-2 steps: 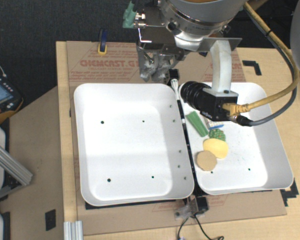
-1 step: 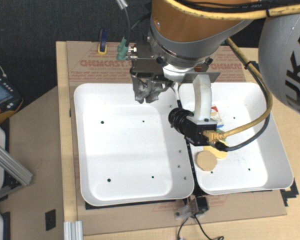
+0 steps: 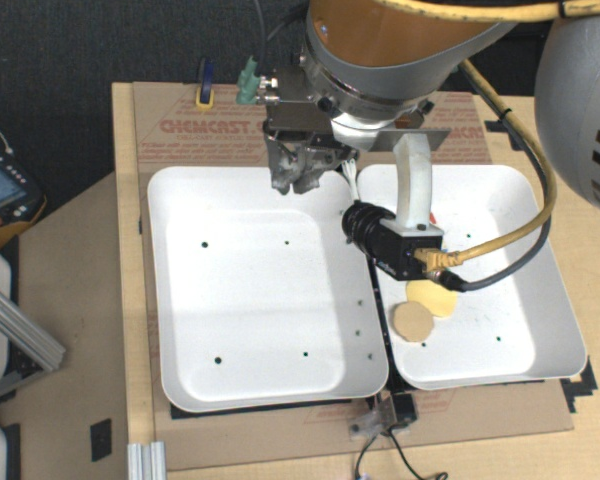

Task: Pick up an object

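Presently, two white bins are sitting side by side on the bench point(image 3: 130, 228), resting on a brown board point(image 3: 170, 128) with red lettering. The left bin point(image 3: 180, 268) is showing a bare white floor with four small dark dots. The right bin point(image 3: 520, 298) is holding a tan disc point(image 3: 414, 321), lying flat near the bin's inner wall, toward the front. A pale yellow piece point(image 3: 442, 300) is lying just behind the disc, touching or overlapping it; which one is on top cannot be told. A small red item point(image 3: 432, 219) is peeking out beside the arm's white bracket, too hidden to identify.

The arm point(image 3: 400, 28) is hanging over the rear of the bins, its orange band filling the upper middle. The hand point(image 3: 298, 168) is hovering above the back edge of the left bin, near the divide between the two bins. Its grey fingers are pointing down, but whether they are spread or together cannot be told from this angle, and nothing is visibly lying between them. The hand is standing well apart from the disc. A black cylinder point(image 3: 380, 238) with a yellow cable point(image 3: 510, 238) is hanging over the right bin, just behind the disc.
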Robot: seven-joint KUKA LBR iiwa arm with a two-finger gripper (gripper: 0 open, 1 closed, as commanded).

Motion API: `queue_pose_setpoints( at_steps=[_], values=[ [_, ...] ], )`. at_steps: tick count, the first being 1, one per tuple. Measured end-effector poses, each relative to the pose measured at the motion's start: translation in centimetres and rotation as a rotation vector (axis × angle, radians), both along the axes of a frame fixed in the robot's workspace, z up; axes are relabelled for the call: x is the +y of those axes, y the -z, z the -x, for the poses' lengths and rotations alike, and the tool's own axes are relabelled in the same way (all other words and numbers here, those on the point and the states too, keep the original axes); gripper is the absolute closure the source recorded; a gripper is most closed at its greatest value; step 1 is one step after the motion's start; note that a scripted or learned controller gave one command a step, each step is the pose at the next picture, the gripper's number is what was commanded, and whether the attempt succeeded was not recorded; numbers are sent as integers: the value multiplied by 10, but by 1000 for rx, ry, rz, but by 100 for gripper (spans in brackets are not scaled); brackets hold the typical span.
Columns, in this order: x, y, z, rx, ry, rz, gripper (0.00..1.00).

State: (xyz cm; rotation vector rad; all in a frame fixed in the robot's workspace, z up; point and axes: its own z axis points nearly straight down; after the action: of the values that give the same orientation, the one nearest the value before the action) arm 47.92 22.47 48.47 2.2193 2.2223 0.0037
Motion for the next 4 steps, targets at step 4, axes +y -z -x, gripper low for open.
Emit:
queue_pose_setpoints(
  at_steps=[4],
  values=[
    [-41, 203, -14, 4, 3, 0, 100]
  ],
)
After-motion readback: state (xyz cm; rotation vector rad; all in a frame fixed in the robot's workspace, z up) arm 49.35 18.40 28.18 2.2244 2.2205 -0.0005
